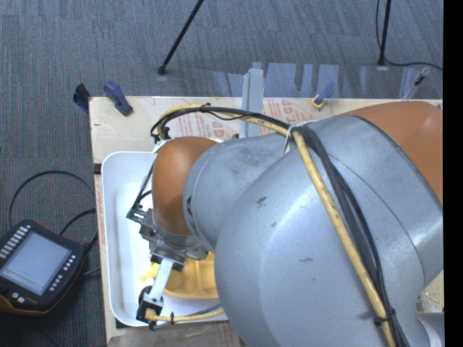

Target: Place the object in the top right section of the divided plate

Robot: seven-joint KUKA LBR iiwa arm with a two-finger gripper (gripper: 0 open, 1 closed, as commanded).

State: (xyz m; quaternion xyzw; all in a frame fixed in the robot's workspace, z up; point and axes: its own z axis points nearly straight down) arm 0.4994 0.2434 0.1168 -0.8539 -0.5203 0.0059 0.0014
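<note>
The grey arm [304,230] hid much of the white bin [112,223], its gripper [171,254] over the yellow divided plate [194,280] lying there. We could not tell whether the gripper was open or closed.

- We look from one fixed camera set above the bench [134,125], facing down at a slant.
- The bench's far edge crosses the upper part of our frame. Beyond it we see carpet [72,35] and a stand leg [184,27].
- The arm [311,230] comes in from our right and passes close under the lens, so it looms large over the centre and right of the frame.
- At lower left we see a bin [108,230] wall, with a slice of the plate [192,280] beneath the arm.
- Left of the bench, a pendant [32,266] lies on the floor.
</note>
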